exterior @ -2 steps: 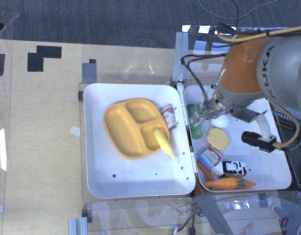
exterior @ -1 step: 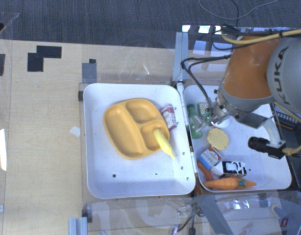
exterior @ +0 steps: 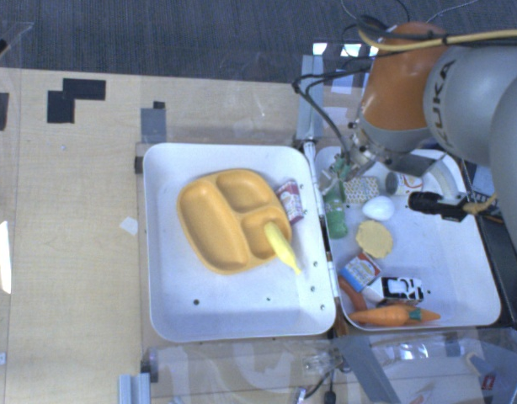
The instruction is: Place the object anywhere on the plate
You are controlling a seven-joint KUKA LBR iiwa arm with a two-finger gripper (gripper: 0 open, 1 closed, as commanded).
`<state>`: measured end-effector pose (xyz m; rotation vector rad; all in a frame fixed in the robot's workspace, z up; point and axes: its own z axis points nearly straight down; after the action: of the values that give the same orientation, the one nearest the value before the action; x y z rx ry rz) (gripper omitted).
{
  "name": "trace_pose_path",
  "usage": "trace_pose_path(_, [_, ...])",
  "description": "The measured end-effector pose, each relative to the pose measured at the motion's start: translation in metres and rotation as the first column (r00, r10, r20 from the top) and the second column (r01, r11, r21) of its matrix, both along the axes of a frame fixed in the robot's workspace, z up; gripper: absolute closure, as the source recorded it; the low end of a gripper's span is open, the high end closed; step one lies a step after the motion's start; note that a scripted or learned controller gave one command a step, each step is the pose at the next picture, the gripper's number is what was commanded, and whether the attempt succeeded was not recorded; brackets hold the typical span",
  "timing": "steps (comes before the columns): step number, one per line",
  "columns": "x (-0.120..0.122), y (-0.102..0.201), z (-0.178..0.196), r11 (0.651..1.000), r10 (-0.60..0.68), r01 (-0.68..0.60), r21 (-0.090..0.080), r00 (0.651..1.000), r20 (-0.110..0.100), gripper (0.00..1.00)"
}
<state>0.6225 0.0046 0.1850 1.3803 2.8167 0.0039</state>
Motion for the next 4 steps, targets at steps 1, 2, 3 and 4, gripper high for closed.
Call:
trace_pose_path(1, [-0.062,-0.009,0.0,0.982,0.188,-0.188,0.0,0.982,0.0,1.0])
trace_pose_path(2, [-0.002,0.002,0.001,0.971,0.241,-0.241,-0.001,0.971,0.002,1.0])
trace_pose_path(3, [-0.034,0.015,0.027,0.903,0.43,-0.43,-0.002,0.903,0.001,1.0])
trace_pose_path(4, [-0.069,0.03,0.03,0.905,0.425,-0.425,-0.001,0.905,0.0,1.0])
